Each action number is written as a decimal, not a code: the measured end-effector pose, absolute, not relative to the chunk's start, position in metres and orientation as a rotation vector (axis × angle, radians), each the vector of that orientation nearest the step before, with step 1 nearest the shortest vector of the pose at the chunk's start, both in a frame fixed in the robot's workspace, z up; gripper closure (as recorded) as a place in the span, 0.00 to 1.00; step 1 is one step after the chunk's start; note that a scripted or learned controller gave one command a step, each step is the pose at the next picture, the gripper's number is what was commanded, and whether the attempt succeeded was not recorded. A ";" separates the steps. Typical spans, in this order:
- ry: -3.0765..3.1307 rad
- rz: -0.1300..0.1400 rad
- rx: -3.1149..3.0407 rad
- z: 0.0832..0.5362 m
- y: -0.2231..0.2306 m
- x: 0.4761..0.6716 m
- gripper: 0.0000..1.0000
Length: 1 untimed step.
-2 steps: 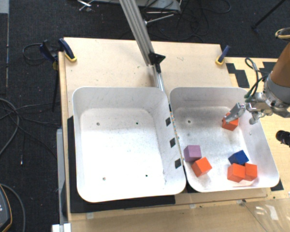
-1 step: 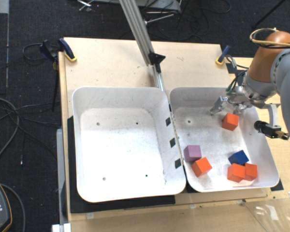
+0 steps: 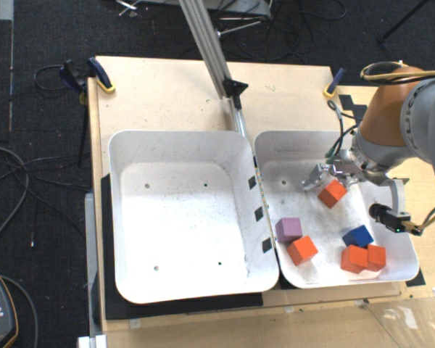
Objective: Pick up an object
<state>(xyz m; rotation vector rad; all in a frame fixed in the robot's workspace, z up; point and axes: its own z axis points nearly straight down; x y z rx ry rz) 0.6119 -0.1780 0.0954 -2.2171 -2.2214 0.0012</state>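
My gripper (image 3: 329, 178) hangs over the upper middle of the right bin (image 3: 293, 147), at the end of the grey arm with the orange band that reaches in from the right. An orange cube (image 3: 333, 193) sits tilted directly beneath the gripper and touches or nearly touches it. Whether the cube is held or rests on the bin floor is unclear. Lower in the same bin lie a purple cube (image 3: 288, 228), an orange cube (image 3: 302, 249), a blue cube (image 3: 357, 235) and two orange cubes (image 3: 363, 258) side by side.
The left bin (image 3: 123, 151) stands beside the right one, their walls meeting at the middle. A slanted metal rail (image 3: 206, 38) runs down to the bins' shared top edge. Cables and a small black connector (image 3: 390, 216) hang near the right bin's right wall.
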 end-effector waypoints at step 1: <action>-2.224 0.002 -2.213 0.095 -0.128 0.575 0.00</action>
